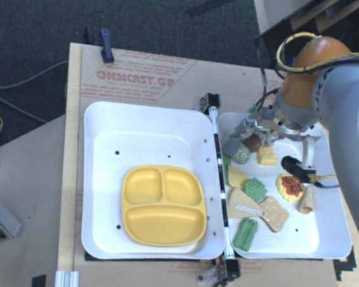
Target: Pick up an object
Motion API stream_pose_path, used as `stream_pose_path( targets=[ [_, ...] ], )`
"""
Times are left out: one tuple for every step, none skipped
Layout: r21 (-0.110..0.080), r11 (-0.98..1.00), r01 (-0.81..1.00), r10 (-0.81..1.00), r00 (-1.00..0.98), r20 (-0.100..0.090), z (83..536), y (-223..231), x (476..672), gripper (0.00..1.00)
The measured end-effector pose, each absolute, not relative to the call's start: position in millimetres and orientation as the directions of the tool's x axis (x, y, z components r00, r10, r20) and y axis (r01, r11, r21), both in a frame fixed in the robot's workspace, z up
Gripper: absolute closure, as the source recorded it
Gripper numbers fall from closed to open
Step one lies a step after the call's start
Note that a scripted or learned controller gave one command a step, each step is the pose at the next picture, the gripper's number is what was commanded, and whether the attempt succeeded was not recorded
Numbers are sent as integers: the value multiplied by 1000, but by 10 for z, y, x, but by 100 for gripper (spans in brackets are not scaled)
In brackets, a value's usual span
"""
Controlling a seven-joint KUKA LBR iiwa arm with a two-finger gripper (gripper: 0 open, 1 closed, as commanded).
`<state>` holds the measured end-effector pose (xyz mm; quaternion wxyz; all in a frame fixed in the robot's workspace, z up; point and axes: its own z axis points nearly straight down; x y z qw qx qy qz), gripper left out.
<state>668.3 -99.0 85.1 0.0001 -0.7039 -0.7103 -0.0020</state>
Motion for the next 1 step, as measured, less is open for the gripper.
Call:
stream_pose_path(
  targets=[
    [-4,-4,1000,1000,4,1,848,-1453,6191,0]
  ],
)
